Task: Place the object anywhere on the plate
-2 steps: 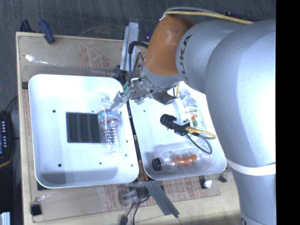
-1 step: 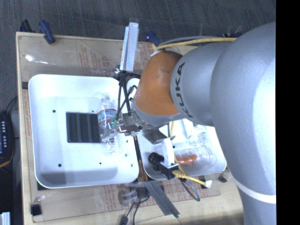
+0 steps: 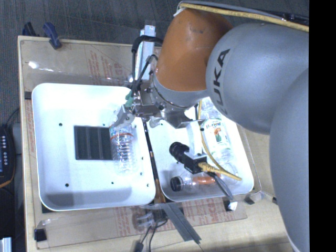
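Already the clear bottle (image 3: 122, 143) overlaps the right edge of the dark plate (image 3: 92, 142) in the left bin (image 3: 52, 182). Just above the plate's right end the gripper (image 3: 127, 115) meets the bottle's top; whether it grips, I cannot tell. Release seemingly remains.

Plenty of bare floor across the left bin (image 3: 52, 140) around the dark plate (image 3: 92, 142), though a clear bottle (image 3: 123, 146) lies at its right edge. The right bin (image 3: 247, 185) is crowded, with the arm (image 3: 247, 72) looming overhead.
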`<state>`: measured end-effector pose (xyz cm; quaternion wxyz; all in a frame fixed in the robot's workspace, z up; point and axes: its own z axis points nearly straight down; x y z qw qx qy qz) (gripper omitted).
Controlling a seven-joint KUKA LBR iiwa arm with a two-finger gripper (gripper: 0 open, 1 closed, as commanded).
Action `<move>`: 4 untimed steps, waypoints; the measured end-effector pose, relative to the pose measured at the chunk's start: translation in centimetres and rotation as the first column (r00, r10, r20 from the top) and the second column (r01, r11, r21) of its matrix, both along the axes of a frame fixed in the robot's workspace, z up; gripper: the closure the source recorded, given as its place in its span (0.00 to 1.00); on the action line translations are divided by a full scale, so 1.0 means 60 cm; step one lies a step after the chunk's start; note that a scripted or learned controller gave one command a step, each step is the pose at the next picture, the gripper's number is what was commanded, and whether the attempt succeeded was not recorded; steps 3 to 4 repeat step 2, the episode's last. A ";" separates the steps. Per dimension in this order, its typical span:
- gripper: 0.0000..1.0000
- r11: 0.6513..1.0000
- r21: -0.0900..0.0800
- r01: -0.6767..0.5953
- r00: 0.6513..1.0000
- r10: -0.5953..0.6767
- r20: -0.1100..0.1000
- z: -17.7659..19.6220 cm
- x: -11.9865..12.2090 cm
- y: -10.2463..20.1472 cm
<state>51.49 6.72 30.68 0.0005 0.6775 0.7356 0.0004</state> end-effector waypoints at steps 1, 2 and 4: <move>0.00 0.993 -0.001 -0.120 0.993 0.120 -0.007 -0.195 -0.006 -0.039; 0.00 0.973 0.000 -0.233 0.973 0.233 -0.003 -0.139 0.012 -0.094; 0.00 0.973 0.000 -0.233 0.973 0.233 -0.003 -0.139 0.012 -0.094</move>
